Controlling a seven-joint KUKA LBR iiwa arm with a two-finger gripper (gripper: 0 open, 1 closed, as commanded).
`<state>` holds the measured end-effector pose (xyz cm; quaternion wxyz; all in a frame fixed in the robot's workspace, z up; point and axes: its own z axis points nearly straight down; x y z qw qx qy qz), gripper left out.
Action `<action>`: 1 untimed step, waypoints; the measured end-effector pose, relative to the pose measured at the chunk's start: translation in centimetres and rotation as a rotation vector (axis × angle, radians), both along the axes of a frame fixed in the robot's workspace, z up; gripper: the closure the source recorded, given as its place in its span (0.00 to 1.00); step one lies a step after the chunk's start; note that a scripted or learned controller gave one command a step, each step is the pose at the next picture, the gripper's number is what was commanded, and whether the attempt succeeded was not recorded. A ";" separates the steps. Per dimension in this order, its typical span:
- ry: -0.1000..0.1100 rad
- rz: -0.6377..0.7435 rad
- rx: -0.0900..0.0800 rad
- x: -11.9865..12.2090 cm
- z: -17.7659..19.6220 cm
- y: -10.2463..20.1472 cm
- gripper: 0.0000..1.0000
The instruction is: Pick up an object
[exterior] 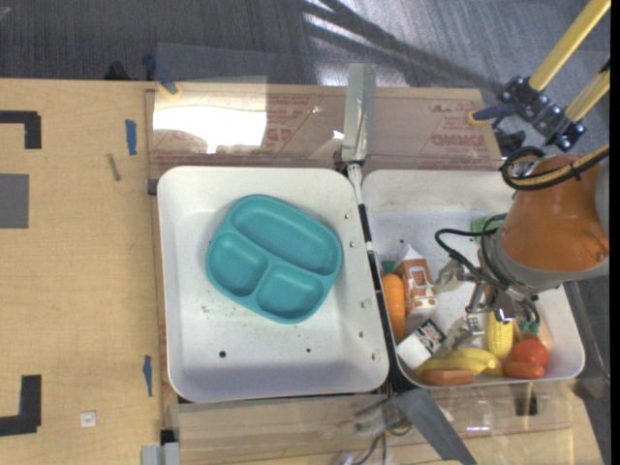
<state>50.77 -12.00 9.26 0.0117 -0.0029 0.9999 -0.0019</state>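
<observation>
Gripper (pixel 487 310) low in the right bin (pixel 426 197), over the toy food heap.

Fingers hang just above a corn cob (pixel 500 335); spread or pressed together, cannot tell, and nothing visibly pinched. Heap lies along the bin's front edge: banana (pixel 463 360), tomato (pixel 528 353), carrot (pixel 394 303), small carton (pixel 418 284), and a black-and-white pack (pixel 420 343). Left bin (pixel 184 337) carries a teal divided plate (pixel 275 258) near its centre, well apart from the arm.
</observation>
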 end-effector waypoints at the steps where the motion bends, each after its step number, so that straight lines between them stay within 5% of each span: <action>1: 0.014 0.000 0.003 6.5 1.5 -0.9 0.00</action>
